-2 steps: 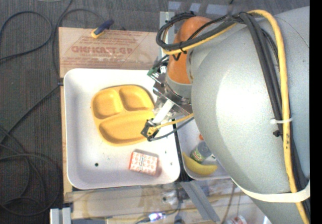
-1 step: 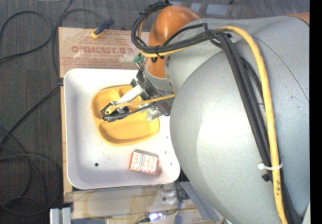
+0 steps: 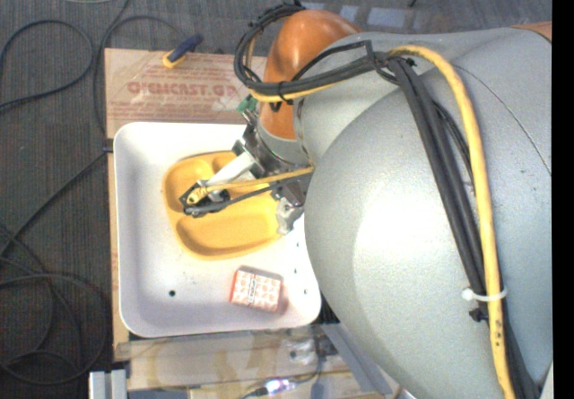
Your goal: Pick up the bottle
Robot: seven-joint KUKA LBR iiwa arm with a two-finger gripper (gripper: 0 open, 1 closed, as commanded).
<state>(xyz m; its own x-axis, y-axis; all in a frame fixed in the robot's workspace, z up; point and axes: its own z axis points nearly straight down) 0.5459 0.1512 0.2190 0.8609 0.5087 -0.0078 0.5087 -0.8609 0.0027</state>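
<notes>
A yellow bottle (image 3: pixel 224 227) lies on its side in the middle of the left white bin (image 3: pixel 143 146). Its shape is broad and rounded. My gripper (image 3: pixel 276 195) hangs over the bottle's right end, close under the orange band of the wrist (image 3: pixel 300 47). From this angle the wrist and the arm's grey body hide most of the gripper. Nothing is visibly held between its fingers.
A small red and white box (image 3: pixel 257 289) lies near the bin's front edge, below the bottle. The grey arm (image 3: pixel 430 227) covers the whole right side, including the second bin. Brown cardboard (image 3: pixel 170 88) sits under the bin's far edge.
</notes>
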